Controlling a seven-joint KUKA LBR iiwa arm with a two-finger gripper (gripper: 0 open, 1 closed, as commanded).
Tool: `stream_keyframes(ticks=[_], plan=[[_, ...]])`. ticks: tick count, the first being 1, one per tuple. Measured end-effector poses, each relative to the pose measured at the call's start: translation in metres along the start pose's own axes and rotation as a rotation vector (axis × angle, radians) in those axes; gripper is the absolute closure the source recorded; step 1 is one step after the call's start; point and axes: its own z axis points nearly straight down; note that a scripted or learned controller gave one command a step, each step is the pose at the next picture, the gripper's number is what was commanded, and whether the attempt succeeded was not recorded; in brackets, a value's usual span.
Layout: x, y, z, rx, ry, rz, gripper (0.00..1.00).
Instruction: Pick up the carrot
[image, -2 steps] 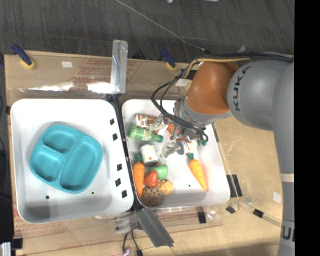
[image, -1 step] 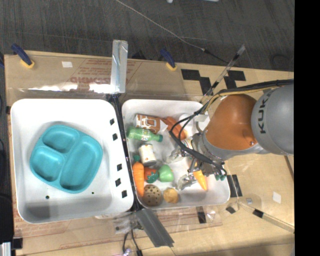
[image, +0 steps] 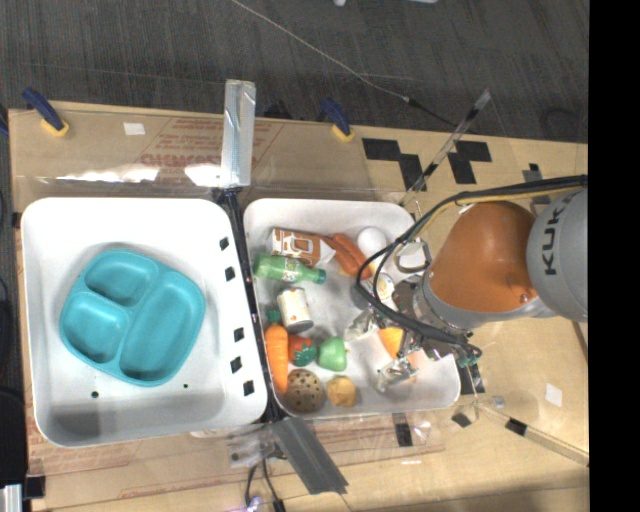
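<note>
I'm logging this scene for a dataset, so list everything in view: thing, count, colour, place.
Bins: 2, white, side by side on the bench.
Tray: 1, teal, three compartments, in the left bin.
Carrot: 1, orange, right bin, near its left wall.
Box: 1, brown and white, right bin, top.
Bottle: 1, green, below the box.
Can: 1, pale, right bin, middle.
Green toy: 1, right of the carrot.
Brown ball: 1, speckled, bottom of the right bin.
Clamps: 2, blue, on the cardboard's top edge.
Arm: 1, grey and orange, over the right bin.
Claw: 1, metal, low in the right bin.
</note>
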Motion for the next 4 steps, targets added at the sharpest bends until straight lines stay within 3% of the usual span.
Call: stream_keyframes(ticks=[1, 2, 3, 4], plan=[[-0.003, 0.001, -0.011, 0.001, -0.002, -0.008, 1.00], [-0.019, 0.013, -0.167, 0.011, -0.009, -0.140, 1.00], [-0.021, 0.040, -0.044, -0.005, 0.003, -0.421, 1.00], [-0.085, 0.005, -0.048, 0.001, -0.002, -0.647, 1.00]])
